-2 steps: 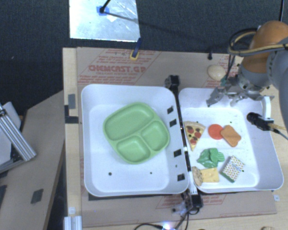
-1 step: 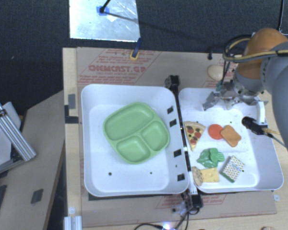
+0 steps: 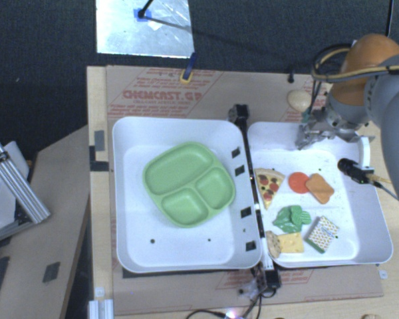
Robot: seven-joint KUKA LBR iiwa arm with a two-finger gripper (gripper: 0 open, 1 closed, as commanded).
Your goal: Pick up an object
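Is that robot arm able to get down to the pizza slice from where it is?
Probably yes. The gripper hangs over the far end of the right bin, and the pizza slice lies flat near the divider with nothing on top of it. The orange disc beside it lies apart.

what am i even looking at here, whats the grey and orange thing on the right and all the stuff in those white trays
This is one photo from a camera fixed above a workbench, looking down at a slant. The grey and orange thing is a robot arm reaching in from the right. Its gripper, a two-finger claw, hangs over the back of the right bin; nothing can be seen between its fingers.

The left bin holds a green divided plate. The right bin holds toy food: a pizza slice, a red disc, an orange piece, a green leafy piece, a yellow piece and a small patterned packet. The arm's job is to pick one up.
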